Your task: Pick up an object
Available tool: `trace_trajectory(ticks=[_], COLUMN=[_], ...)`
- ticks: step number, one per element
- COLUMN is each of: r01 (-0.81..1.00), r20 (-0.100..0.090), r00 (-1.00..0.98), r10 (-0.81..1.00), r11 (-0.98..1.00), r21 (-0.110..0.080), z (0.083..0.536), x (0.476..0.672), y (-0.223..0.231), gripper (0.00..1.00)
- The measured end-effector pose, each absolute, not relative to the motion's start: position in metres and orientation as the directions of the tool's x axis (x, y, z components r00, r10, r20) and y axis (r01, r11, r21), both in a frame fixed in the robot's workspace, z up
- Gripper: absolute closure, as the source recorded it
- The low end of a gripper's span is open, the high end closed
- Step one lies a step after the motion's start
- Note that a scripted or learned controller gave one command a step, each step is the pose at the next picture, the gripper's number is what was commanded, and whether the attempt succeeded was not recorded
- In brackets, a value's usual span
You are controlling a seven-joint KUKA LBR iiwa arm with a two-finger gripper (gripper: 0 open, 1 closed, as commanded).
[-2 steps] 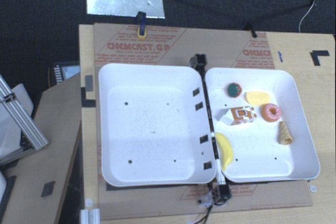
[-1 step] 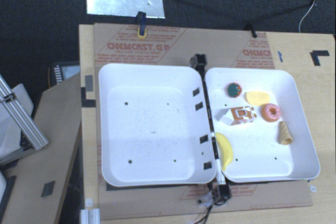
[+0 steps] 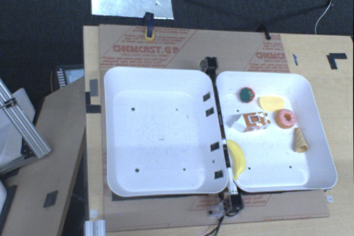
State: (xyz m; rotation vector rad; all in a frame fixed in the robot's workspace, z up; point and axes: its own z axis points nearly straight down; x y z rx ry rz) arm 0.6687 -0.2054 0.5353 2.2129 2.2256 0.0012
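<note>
Bench bins: right bin (image 3: pixel 318 113) (toys) holds banana (image 3: pixel 237 158).

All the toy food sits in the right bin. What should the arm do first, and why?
Probably move in above the ice cream cone in the right bin. It lies apart from the donut and milk carton, so the fingers would have room around it.

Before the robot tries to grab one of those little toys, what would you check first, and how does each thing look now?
1. Toys lie inside the right bin: ok.
2. Pink donut lies apart from the cone: ok.
3. Milk carton has room around it: ok.
4. Banana away from the wall: not ok, it lies along the bin's left wall.
5. Green round toy unobstructed from above: ok.
</note>
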Motion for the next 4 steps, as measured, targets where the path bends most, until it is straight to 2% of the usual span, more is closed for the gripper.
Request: trace_trajectory(ticks=[4], r01=[1.0], r20=[-0.002], r00=[-0.006], r10=[1.0], r11=[0.006], r21=[0.003], z=[0.5353], x=[0.6688], y=[-0.2054], gripper=[1.0])
